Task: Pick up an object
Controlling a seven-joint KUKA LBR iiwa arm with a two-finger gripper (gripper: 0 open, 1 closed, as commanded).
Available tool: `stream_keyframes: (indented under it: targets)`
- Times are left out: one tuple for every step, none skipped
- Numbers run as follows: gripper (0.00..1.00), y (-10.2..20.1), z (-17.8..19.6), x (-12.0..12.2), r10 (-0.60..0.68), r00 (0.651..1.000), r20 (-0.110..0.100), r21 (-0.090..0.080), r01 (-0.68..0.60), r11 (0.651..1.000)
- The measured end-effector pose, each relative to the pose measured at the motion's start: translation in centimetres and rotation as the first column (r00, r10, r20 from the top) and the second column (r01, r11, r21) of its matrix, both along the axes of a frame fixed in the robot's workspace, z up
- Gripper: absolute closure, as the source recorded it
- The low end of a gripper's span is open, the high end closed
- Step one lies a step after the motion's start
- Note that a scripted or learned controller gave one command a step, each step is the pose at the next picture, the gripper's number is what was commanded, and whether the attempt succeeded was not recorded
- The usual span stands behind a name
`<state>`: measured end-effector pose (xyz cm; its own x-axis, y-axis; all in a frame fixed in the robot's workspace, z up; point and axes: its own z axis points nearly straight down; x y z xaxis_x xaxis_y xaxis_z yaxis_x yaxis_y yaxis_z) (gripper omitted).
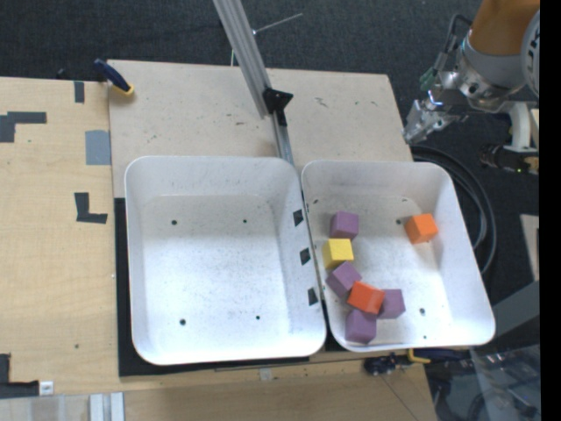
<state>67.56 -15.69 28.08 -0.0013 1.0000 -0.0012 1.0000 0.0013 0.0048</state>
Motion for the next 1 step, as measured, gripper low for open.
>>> stream_keyframes:
  targets:
    - [1.0, 5.51, -1.71, -1.98, 0.004, 1.0, -0.008, 0.003, -0.004, 1.0]
